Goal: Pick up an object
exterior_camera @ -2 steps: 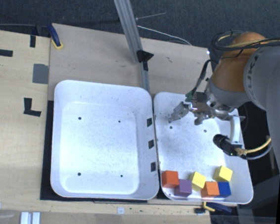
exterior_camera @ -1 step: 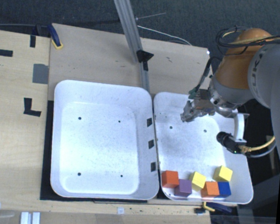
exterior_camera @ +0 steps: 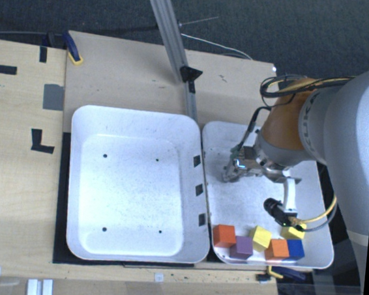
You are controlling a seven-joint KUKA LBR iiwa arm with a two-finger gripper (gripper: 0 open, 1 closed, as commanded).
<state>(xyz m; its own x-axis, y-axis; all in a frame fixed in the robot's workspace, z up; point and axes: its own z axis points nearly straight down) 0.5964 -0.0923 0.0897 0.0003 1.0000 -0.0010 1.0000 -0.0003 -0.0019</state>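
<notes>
My gripper hangs over the upper left part of the right bin, its tip close to the bin floor, with nothing visible between its fingers. The blocks lie along that bin's front edge, well below the gripper: an orange block, a purple block, a yellow block, a second orange block, a blue block and a small yellow piece partly behind the arm's cable.
The left bin sits beside the right one, with black clips along the shared rim. A slanted metal pole rises behind the bins. The grey arm with its orange band covers the right bin's far right side.
</notes>
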